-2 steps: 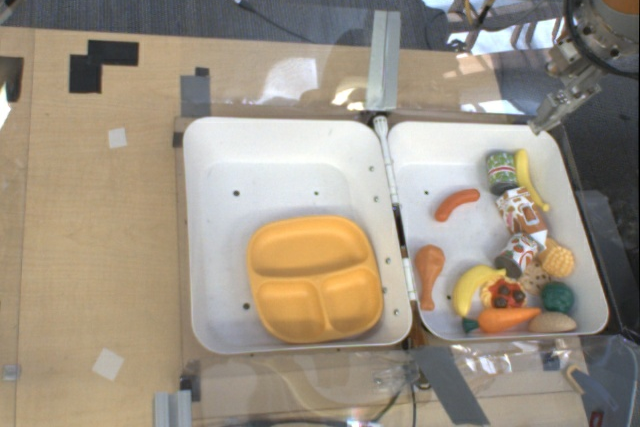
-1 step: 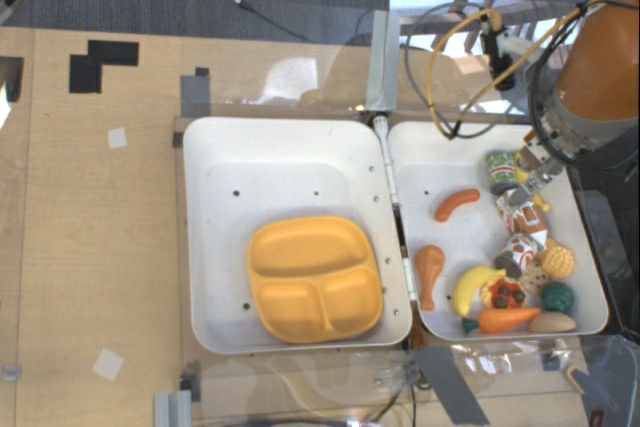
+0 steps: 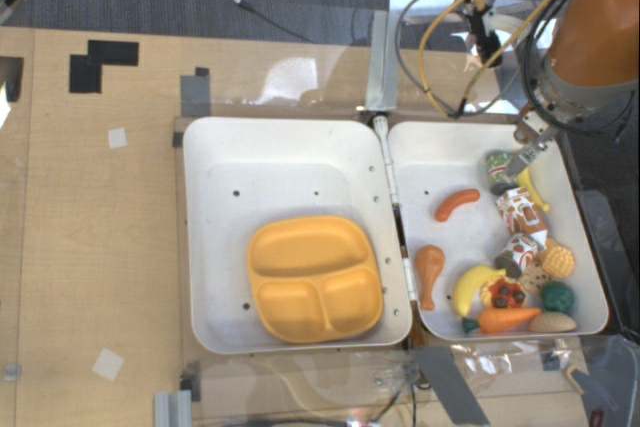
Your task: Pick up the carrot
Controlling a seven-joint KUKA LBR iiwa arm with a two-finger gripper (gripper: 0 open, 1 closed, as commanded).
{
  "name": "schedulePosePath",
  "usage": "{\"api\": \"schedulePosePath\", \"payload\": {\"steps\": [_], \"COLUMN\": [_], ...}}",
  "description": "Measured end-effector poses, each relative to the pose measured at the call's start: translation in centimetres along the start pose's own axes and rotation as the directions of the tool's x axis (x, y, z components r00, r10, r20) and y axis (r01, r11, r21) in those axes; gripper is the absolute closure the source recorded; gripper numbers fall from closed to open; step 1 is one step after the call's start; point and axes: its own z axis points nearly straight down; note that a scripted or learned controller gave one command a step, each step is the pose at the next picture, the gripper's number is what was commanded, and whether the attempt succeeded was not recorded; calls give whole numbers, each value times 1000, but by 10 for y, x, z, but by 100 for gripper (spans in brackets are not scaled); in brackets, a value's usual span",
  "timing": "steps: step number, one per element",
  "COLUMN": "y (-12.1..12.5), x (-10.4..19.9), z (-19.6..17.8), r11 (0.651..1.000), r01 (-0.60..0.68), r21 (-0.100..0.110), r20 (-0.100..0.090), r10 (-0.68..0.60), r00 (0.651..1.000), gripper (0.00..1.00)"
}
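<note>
The carrot (image 3: 508,319), orange with a green tip at its left end, lies flat along the front wall of the right bin (image 3: 420,165). It sits among other toy foods, just below a yellow piece (image 3: 474,283) and left of a tan potato (image 3: 553,322). The arm's orange band (image 3: 598,20) is at the top right. My gripper (image 3: 527,143) hangs over the bin's far right corner, beside a green can (image 3: 499,167), well away from the carrot.
The right bin also holds a red sausage (image 3: 457,204), a chicken drumstick (image 3: 429,273), a printed carton (image 3: 520,211), corn (image 3: 557,261) and broccoli (image 3: 558,296). A yellow divided plate (image 3: 315,275) lies in the left bin (image 3: 220,215). Cables (image 3: 440,35) loop behind the bins.
</note>
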Motion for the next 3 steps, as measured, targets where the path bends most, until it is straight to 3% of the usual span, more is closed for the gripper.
{"api": "schedulePosePath", "payload": {"steps": [1, 2, 3], "y": [34, 32, 128], "x": [-25, 5, -61], "z": [54, 0, -42], "r11": [978, 933, 852], "r01": [210, 359, 523], "r21": [3, 0, -3], "r20": [-11, -7, -4], "r10": [-210, -359, -523], "r00": [978, 933, 852], "gripper": [100, 100, 100]}}
